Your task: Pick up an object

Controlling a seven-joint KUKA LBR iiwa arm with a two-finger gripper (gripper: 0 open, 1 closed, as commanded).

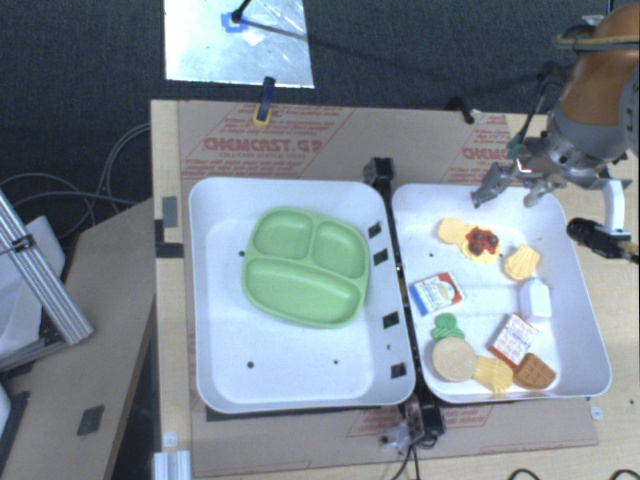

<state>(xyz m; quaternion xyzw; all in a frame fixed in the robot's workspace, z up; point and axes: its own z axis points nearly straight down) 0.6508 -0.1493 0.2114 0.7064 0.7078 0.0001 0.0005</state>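
Gripper [511,187] hanging over far edge of right bin [580,298], fingers spread apart, holding nothing. Yellow toy with red top [478,240] lying just below gripper. Yellow shell-shaped toy [521,263] sitting a bit further down. Small blue-and-red packet [436,293] lying lower, toward left. Waffle toy [535,372] sitting far below, near front edge. Green divided plate [305,266] resting in left bin [215,268], well off to gripper's left.
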